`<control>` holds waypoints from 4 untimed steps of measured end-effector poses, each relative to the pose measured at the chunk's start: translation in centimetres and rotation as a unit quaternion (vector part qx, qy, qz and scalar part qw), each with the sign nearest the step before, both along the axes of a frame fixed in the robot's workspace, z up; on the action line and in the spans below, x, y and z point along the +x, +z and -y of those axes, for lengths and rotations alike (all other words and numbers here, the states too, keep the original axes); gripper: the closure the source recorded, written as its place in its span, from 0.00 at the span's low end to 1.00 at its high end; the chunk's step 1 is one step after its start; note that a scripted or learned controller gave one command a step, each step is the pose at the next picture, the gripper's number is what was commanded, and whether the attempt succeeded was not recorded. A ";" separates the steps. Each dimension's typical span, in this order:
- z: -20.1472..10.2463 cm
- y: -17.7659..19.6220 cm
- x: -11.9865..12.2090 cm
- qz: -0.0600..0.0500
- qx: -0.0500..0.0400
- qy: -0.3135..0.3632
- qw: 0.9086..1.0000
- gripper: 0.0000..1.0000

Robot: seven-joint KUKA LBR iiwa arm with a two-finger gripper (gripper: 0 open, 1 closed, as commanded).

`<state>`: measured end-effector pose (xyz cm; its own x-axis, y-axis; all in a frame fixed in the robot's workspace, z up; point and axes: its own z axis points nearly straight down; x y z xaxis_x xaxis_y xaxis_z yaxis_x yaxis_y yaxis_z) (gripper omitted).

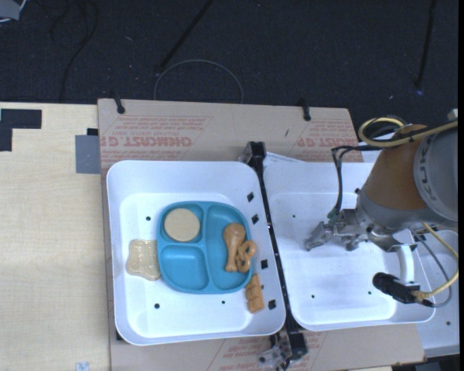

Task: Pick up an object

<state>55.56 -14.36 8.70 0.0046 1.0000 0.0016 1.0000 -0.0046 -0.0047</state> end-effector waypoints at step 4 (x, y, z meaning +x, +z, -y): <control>0.2 11.8 0.7 0.002 0.000 0.003 1.000 1.00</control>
